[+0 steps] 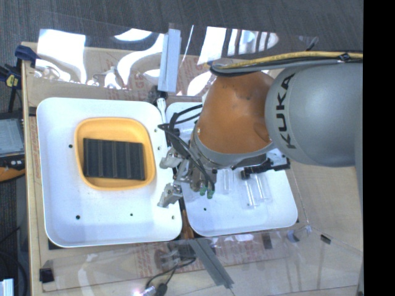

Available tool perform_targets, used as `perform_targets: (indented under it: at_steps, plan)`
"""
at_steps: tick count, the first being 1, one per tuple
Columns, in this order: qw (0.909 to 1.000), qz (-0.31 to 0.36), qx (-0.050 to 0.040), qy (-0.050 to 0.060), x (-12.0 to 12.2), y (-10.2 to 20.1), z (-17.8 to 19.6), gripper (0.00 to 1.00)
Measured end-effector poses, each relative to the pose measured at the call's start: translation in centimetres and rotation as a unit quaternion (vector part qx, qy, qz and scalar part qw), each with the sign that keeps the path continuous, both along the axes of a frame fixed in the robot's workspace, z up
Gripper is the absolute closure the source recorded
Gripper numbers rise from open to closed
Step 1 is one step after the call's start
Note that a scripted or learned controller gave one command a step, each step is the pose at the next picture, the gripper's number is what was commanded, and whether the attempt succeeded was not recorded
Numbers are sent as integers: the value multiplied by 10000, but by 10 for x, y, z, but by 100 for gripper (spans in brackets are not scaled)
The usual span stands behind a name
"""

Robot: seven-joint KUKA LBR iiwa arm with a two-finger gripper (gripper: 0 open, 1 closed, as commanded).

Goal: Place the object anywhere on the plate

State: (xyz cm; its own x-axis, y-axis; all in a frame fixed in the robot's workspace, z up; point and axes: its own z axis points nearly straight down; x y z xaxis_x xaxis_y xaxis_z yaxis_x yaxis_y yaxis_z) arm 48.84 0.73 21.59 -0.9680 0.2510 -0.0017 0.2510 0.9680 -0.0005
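A yellow plate point(112, 128) with rounded corners lies in the left bin point(58, 208). On its middle rests a flat dark ridged rectangular object point(115, 159). My gripper point(168, 179) hangs low over the rim between the two bins, just right of the plate. Its two pale fingers point(168, 161) stand apart, open, with nothing showing between them. The grey and orange arm covers much of the right bin point(247, 221).
A few clear tube-like pieces point(256, 191) lie in the right bin beside the wrist, and a small green item point(210, 194) sits by the gripper body. Cables point(176, 134) hang from the wrist. A metal bar point(168, 60) stands behind the bins.
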Motion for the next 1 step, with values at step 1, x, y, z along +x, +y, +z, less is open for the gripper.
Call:
perform_targets:
  at_steps: [1]
  plan:
    - [9897, 1430, 5, 22, 14, 60, -25, 0]
